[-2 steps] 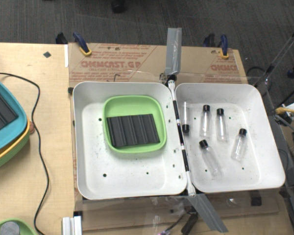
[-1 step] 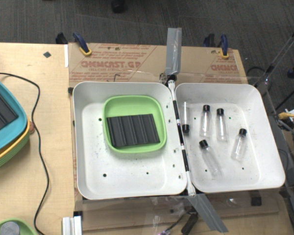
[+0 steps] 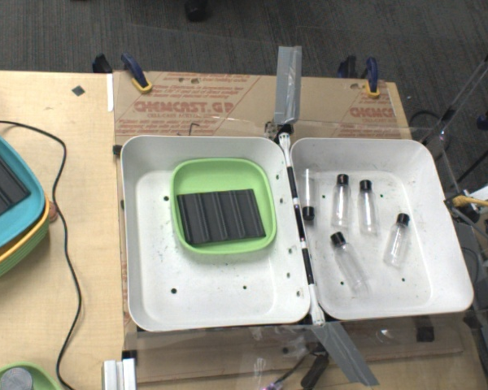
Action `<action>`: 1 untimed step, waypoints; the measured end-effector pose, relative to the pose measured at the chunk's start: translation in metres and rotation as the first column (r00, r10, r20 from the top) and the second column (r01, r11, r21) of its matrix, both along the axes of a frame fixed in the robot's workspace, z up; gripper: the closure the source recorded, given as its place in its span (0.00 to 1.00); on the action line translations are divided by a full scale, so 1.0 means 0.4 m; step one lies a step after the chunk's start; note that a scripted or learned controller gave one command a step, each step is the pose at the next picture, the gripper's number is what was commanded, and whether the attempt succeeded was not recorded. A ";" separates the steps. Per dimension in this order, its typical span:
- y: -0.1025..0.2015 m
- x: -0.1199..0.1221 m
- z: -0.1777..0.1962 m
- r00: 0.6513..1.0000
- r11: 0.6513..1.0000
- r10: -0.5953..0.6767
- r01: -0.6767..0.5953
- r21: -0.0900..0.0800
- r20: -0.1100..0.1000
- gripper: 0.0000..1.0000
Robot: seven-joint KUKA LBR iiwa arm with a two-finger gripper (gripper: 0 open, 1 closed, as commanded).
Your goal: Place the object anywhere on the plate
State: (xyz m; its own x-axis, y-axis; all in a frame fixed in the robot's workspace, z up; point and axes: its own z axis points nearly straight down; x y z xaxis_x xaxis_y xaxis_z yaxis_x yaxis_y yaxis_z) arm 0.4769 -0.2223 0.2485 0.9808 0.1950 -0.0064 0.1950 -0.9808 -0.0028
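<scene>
The objects are five clear vials with black caps, all lying on the floor of the right bin.

- Vial 1 lies along the bin's left wall, at 9 o'clock from the bin centre, cap toward 6 o'clock.
- Vial 2 and vial 3 lie side by side at about 10 to 11 o'clock, apart from each other, caps toward 12 o'clock.
- Vial 4 lies just past centre toward 4 o'clock, slightly tilted, cap toward 12 o'clock.
- Vial 5 lies at 7 o'clock, slanted, cap toward 11 o'clock.

No vial touches another.

The green plate sits in the left bin, offset toward 12 o'clock. A dark ribbed slab lies flat on the plate. No vial is on the plate.

End effector: its state cannot be determined.

Both bins rest on a cardboard sheet, held by a clamp at 11 o'clock and a clamp at 1 o'clock. A strip of grey tape runs toward 12 o'clock from the seam between the bins. At 9 o'clock from the bins, a teal tray sits on the wooden bench, with a black cable beside it.
</scene>
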 end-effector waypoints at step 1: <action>0.001 0.000 -0.028 1.000 1.000 0.000 0.000 0.000 0.000 0.00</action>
